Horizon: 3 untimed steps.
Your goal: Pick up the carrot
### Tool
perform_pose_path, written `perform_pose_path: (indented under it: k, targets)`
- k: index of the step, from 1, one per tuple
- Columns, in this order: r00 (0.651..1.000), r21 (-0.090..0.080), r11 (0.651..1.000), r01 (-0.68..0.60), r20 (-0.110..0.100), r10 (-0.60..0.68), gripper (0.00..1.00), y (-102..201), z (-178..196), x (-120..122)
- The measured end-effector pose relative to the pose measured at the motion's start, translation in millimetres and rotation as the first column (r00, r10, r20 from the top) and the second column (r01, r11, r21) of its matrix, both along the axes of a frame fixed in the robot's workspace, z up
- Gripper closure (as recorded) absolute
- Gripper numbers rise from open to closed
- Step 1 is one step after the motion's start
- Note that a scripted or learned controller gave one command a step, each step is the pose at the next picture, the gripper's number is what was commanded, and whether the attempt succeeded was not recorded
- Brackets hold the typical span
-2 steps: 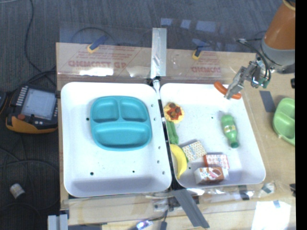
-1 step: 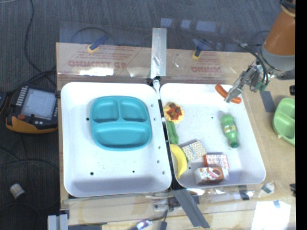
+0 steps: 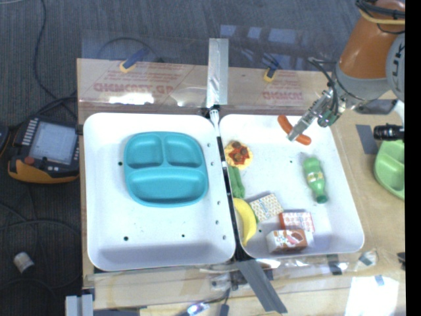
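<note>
Carrot (image 3: pixel 292 130) lies at the right bin's (image 3: pixel 348 196) far end, the pincer (image 3: pixel 304 128) over its right end; whether the pincer is open or closed, I cannot tell. Bottle (image 3: pixel 315 180) lies nearby.

Bright, even light; slightly soft focus, perhaps faint glare.
</note>
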<state>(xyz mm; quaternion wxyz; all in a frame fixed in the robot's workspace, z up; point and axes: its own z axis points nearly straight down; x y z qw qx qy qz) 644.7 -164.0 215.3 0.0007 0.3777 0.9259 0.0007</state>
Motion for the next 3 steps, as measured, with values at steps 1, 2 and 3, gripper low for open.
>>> perform_pose_path:
  k: [1, 2, 3]
  targets:
    - [0.978, -0.003, 0.978, 0.208, 0.0, -0.208, 1.0, -43.2, 57.7, 5.5]
    - [0.993, -0.003, 0.993, 0.121, -0.001, -0.121, 1.0, 36.3, 35.6, 24.0]
    - [0.985, 0.0, 0.985, 0.171, -0.002, -0.171, 1.0, 61.6, 25.2, 9.2]
